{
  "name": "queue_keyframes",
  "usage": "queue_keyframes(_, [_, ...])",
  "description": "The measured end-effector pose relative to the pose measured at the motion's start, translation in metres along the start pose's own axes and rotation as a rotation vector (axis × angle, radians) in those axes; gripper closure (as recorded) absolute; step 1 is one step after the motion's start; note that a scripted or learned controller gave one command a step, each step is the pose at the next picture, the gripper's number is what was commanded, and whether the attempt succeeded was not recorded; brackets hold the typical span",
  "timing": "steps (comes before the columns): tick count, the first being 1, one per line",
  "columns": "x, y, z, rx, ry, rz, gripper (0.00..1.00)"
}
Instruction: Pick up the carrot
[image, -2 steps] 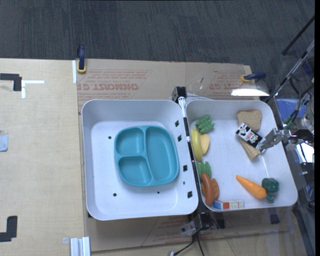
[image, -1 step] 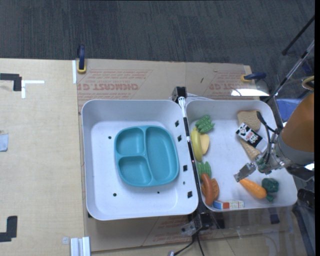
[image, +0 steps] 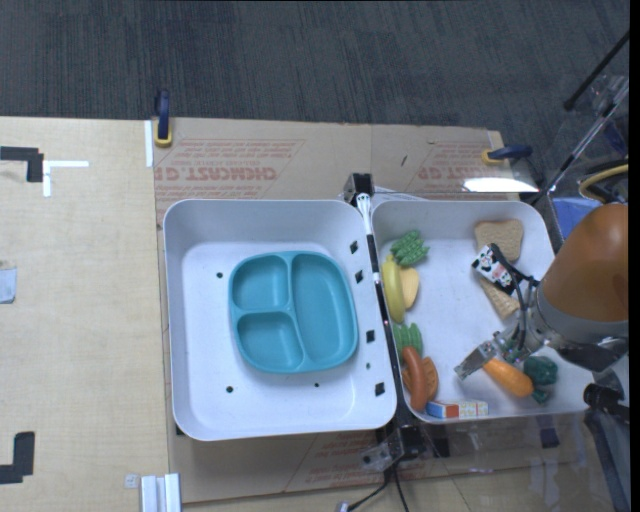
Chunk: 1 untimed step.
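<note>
- Down in the right bin (image: 455, 225), the gripper (image: 505, 360) sits low at the near right corner; whether its fingers are spread or pressed together cannot be told.
- Touching the gripper's near side lies the carrot (image: 508, 377), orange, with its green top (image: 541, 374) to the right.
- Left of the fingers, near the bin's left wall: a sausage (image: 422, 376), a banana (image: 400, 288) and a leafy green (image: 408, 248).
- Farther left, the left bin (image: 190, 330) bears a teal divided plate (image: 293, 311).

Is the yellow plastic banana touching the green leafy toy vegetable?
Touching: the camera view shows the yellow plastic banana with its top end directly against the green leafy toy vegetable.
</note>
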<state>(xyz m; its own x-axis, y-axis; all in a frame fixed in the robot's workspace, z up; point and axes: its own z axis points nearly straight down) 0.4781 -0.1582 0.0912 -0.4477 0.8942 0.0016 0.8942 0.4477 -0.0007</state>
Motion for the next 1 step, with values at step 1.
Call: queue_keyframes(1, [-0.0016,0.0017,-0.0091,-0.004,-0.003,0.006,1.00])
